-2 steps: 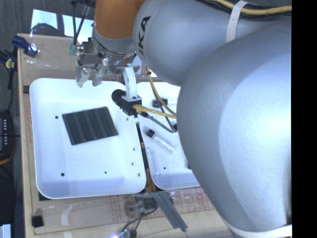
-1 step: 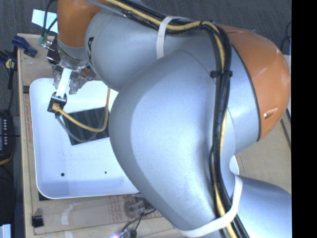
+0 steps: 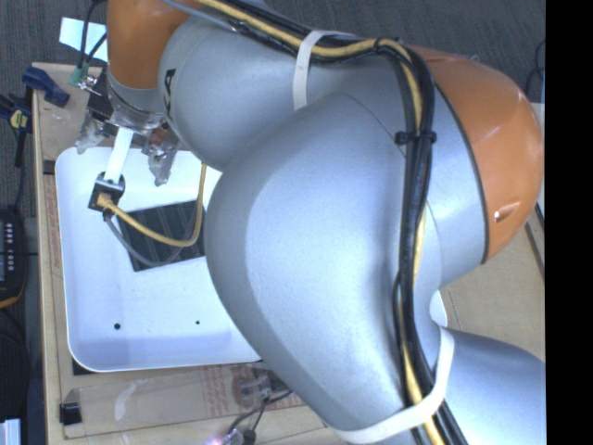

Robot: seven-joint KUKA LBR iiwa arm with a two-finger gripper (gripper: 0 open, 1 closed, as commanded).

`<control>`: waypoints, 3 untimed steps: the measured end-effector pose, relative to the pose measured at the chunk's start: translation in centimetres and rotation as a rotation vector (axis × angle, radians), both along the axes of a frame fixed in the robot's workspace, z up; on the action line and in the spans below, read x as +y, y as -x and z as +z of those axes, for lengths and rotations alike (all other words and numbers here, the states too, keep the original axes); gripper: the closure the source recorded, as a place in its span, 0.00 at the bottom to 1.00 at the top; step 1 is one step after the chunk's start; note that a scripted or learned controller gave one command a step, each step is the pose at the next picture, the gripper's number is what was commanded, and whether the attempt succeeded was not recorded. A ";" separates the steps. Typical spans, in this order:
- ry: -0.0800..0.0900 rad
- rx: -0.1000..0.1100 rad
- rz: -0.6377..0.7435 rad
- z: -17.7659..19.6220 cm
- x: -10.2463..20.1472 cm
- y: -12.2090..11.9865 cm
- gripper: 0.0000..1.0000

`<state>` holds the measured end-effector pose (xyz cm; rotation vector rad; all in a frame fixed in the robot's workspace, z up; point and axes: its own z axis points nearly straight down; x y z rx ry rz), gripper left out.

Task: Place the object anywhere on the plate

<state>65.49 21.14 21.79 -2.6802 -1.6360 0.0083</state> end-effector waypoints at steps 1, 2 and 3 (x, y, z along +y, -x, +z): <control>-0.001 0.002 0.083 -12.9 -8.7 0.0 0.00; 0.003 0.006 0.088 -12.0 -8.8 0.0 1.00; -0.002 -0.003 0.546 1.3 -6.4 -0.2 1.00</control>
